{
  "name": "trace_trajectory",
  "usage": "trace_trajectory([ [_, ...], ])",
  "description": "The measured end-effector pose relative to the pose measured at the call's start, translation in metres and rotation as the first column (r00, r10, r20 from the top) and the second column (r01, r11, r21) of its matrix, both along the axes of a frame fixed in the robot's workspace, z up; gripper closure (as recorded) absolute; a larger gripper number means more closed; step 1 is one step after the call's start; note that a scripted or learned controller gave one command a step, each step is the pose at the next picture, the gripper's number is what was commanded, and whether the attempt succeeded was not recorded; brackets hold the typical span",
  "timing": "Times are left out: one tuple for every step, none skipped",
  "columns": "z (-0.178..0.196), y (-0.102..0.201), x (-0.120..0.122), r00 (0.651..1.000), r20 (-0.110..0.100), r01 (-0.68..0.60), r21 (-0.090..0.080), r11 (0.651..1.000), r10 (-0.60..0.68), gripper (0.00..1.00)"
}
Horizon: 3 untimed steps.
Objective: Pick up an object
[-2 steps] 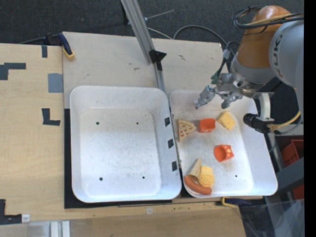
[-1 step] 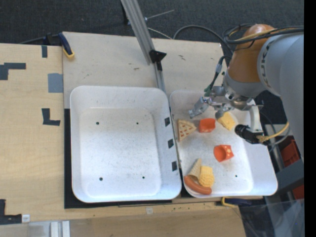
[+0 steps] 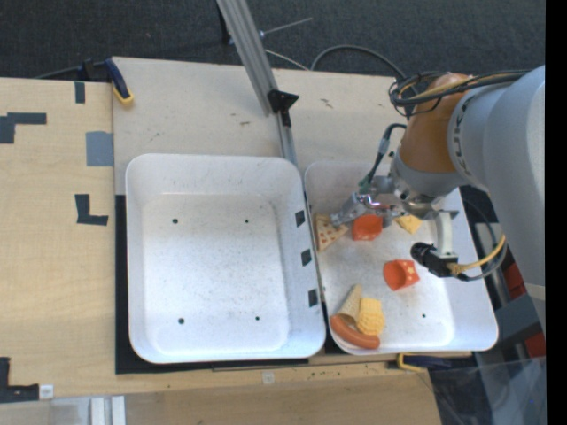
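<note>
You are looking down on the surface, which is carrying two white bins. The arm is reaching into the right bin, and its claw is sitting low over an orange-red block. You cannot tell how far the claw is standing apart or whether it is gripping the block. A waffle-patterned piece is lying just left of the block. A second orange piece, a corn cob and a sausage are lying nearer the front. The left bin is sitting alongside.
</note>
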<state>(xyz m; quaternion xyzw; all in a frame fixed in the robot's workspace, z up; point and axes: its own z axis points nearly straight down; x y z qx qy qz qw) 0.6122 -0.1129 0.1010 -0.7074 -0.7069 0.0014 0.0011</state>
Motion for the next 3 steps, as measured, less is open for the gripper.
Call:
trace_trajectory([
  [0.013,0.002,0.001,1.0,0.003,-0.003,0.0,1.0,0.003,1.0],
  [0.061,-0.006,-0.003,1.0,0.007,-0.001,0.0,1.0,0.001,1.0],
  [0.105,-0.011,0.0,1.0,0.008,-0.002,-0.001,1.0,0.002,1.0],
])
